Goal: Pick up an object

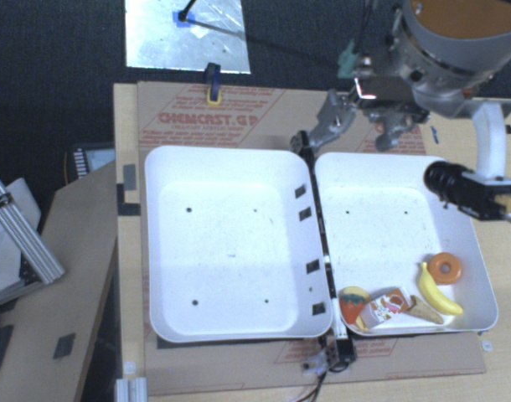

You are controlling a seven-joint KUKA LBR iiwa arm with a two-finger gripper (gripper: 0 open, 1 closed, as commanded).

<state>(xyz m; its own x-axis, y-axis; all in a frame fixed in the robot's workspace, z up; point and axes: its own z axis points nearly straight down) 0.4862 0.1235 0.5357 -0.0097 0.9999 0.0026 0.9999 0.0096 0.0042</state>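
Note:
Several small objects lie in the front corner of the right bin: a yellow banana, an orange doughnut-shaped ring, a red-orange tomato-like fruit, a white and red packet and a tan cone-shaped piece. My gripper hangs high over the back edge of the right bin, near the divider, well away from the objects. Nothing shows in its grasp. The arm's large grey and orange body covers the top right.
The left bin sits beside the right one, with black clips along the shared rim. A black cylinder on a white bracket juts over the right bin's right edge. A foil sheet lies behind the bench.

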